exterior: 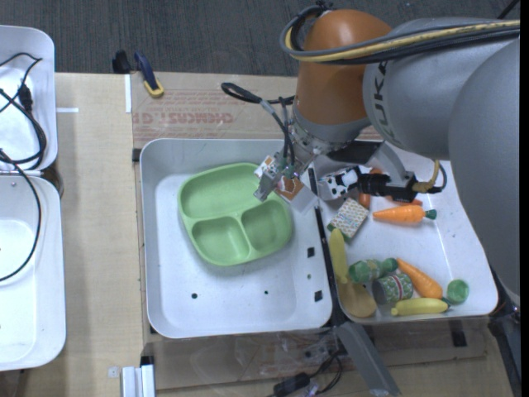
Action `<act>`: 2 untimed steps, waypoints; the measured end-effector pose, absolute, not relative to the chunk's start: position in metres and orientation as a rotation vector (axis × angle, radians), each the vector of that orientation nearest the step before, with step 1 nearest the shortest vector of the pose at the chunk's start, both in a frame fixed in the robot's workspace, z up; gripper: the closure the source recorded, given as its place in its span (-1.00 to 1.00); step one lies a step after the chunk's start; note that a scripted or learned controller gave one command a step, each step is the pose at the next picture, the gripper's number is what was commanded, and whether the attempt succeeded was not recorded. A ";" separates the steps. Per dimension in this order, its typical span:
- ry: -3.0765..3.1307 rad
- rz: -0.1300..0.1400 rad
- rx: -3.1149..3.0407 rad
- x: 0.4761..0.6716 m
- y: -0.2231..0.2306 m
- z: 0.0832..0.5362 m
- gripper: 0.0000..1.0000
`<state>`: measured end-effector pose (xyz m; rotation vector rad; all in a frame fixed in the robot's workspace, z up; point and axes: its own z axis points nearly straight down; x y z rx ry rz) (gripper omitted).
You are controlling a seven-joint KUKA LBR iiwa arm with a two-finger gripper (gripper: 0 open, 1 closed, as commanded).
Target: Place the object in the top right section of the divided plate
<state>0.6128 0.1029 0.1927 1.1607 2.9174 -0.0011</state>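
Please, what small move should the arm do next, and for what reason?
Probably lower a little and release. The claw hangs at the right rim of the green divided plate, with a small orange-brown object at its tips, beside the top right section.

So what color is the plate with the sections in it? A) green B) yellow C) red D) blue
A: the divided plate lying in the left bin is light green, with one large section and two smaller ones.
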 end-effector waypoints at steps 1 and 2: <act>3.038 -0.001 0.792 0.635 0.084 0.191 1.00; 3.136 0.001 0.097 0.651 0.086 0.192 1.00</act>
